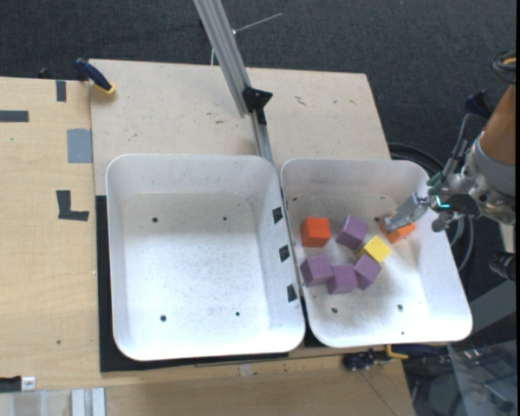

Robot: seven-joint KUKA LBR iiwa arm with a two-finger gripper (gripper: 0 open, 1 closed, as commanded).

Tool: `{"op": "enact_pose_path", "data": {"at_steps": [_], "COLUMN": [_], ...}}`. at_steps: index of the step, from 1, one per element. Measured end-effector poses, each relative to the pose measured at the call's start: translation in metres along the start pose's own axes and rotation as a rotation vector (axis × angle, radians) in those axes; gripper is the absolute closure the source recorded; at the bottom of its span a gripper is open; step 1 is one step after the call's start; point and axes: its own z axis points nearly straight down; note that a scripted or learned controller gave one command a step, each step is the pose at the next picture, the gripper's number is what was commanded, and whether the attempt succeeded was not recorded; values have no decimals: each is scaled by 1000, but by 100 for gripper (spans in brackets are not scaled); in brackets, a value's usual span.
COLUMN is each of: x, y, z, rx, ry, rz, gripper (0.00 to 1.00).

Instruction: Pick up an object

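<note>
Right bin (433,319), near to far: three purple blocks (341,277) and a yellow block (377,250) at centre, orange cube (315,230) at ten o'clock, then my gripper (402,224) at two o'clock, fingers clamped on a small orange piece (401,230).

Small orange piece (401,230) between pincer (405,221) fingers (right bin).
</note>
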Motion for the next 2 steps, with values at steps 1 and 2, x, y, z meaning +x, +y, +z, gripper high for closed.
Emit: {"op": "enact_pose_path", "data": {"at_steps": [1, 2], "x": [0, 5], "y": [1, 4], "z": [-1, 44], "rx": [-3, 2], "ry": [-1, -1], "rz": [-1, -1], "gripper": [0, 0]}}
